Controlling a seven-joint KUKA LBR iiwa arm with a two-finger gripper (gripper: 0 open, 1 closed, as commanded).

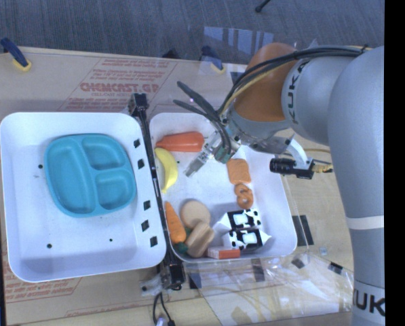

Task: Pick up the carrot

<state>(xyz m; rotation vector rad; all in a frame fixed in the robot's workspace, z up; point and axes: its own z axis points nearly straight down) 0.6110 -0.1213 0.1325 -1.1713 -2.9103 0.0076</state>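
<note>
Against the right bin's point(283, 202) left wall, the carrot point(175, 223) is lying beside bread slices point(197, 226). It is looking light, rigid and smooth; gripping across its thick middle seems safest. Above, the claw point(197, 163) is hanging released, grasping nothing.

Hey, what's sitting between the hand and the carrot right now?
In the camera view, the banana lies left of the line from the hand down to the carrot. The stretch itself is mostly bare bin floor, with the round bread piece just beside it.
</note>
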